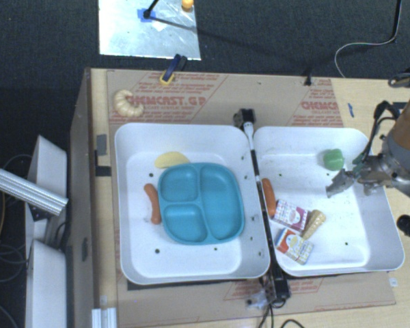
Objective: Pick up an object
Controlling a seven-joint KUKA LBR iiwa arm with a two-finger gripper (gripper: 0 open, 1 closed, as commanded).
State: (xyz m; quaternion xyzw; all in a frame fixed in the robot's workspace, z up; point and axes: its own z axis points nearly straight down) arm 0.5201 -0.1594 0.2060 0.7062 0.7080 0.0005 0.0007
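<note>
From the camera above the bench, I see my gripper (343, 183) over the right white plastic bin (379, 251), near its far right side. I cannot tell from here how it stands, because it is small and blurred. Nothing is visible in my grasp, so I judge that I am at the approach step and the pick is not yet done.

The nearest thing to me is a small green rounded object (333, 158), just beside my gripper, toward the far edge of the bin. It seems the best choice. The next move, I think, calls for a short shift toward it and then a descent around it before closing.

Other things lie in the same bin: a beige cone-shaped toy (313, 223), two small red and white cartons (292, 215) (295, 246) near the middle, and an orange sausage-like piece (268, 195) along the left wall. They are apart from the green object, so they should not block me. The bin wall behind it may limit my room.

In the left white bin (133, 251) sit a blue divided plastic tray (199, 203), a pale yellow banana-like piece (171, 159) touching its far edge, and another orange sausage (152, 203) beside it
</note>
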